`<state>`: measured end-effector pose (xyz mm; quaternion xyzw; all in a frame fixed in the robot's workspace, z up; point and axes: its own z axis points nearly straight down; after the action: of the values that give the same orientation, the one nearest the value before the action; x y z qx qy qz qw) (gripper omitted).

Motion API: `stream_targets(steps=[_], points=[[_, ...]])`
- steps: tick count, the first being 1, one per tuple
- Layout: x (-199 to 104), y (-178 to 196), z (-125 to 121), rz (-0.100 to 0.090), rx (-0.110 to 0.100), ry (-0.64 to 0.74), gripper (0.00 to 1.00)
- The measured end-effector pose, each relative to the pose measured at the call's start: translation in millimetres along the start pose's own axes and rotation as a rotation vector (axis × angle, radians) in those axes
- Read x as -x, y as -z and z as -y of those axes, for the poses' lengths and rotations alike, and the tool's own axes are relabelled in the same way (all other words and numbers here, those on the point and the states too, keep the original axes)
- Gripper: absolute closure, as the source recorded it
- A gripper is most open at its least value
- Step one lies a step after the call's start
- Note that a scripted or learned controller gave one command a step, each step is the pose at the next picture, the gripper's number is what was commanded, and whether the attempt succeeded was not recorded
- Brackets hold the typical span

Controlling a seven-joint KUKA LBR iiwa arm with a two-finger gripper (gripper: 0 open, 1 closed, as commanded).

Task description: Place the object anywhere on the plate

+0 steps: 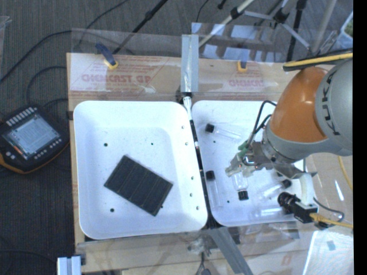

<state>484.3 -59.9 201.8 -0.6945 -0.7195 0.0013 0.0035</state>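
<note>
Dark plate [138,185], long axis diagonal

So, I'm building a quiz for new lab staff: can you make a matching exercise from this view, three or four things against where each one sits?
Things:
1. dark ridged plate
2. gripper
3. handheld control pendant
4. small black piece

Places:
A. on the floor, left of the bench
B. over the right bin
C. lying flat in the left bin
D. near the right bin's upper left corner

Pairs: 1-C, 2-B, 3-A, 4-D
</note>
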Motion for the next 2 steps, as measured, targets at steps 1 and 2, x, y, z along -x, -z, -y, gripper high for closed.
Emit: stream_targets(steps=[1,2], points=[[-55,7,-62,0.004,-0.001,0.051,1.00],[-110,-3,-112,0.006,-0.001,-0.053,1.00]])
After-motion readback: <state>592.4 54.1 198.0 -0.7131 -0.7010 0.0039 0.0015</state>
